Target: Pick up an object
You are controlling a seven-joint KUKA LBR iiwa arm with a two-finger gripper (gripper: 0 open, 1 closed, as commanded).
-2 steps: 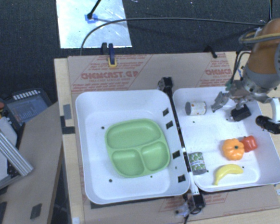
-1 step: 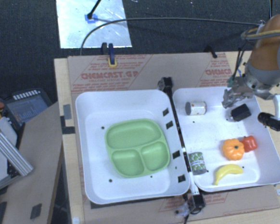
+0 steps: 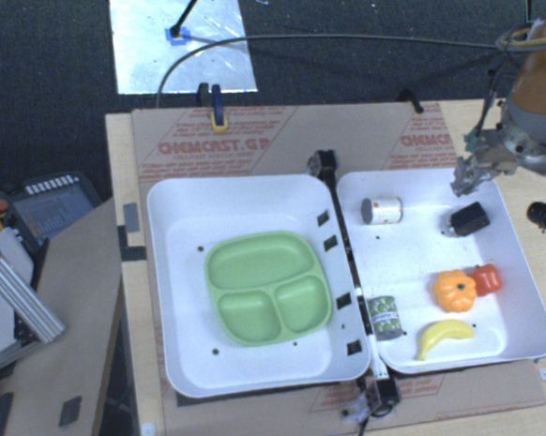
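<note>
My gripper (image 3: 465, 180) hangs above the far edge of the right bin (image 3: 536, 328) — whether it is wide or narrow I cannot tell — placed, I judge, for the black block (image 3: 468, 219) just below, which lies apart from the other pieces.

Glossy plastic tray (image 3: 260, 287), matt bins (image 3: 175, 229)

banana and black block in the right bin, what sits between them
In the camera view, the orange pumpkin and a red piece beside it lie between the banana and the black block.
</note>
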